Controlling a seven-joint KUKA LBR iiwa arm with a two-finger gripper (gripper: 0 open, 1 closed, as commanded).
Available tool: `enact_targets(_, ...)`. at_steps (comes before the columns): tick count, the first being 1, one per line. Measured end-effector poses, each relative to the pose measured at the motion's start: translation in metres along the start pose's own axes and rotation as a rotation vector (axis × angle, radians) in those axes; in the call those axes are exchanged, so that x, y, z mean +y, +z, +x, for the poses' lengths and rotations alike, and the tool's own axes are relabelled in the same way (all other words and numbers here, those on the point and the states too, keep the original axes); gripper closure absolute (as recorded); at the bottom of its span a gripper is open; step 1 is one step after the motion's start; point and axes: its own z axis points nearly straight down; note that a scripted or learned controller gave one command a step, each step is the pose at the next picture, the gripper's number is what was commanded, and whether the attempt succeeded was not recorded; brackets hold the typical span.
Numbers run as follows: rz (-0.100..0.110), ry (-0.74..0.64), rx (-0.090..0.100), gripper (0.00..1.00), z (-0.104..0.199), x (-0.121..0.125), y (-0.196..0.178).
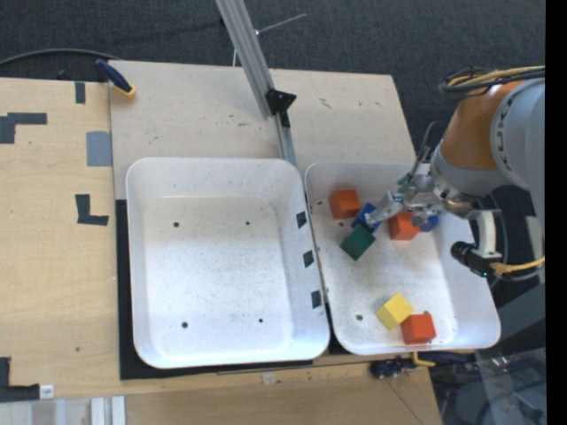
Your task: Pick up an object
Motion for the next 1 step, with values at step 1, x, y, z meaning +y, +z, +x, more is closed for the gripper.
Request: enact_targets(1, -0.003, -0.002, 0.001, 1.00, 0.0009, 0.0011, -0.0122)
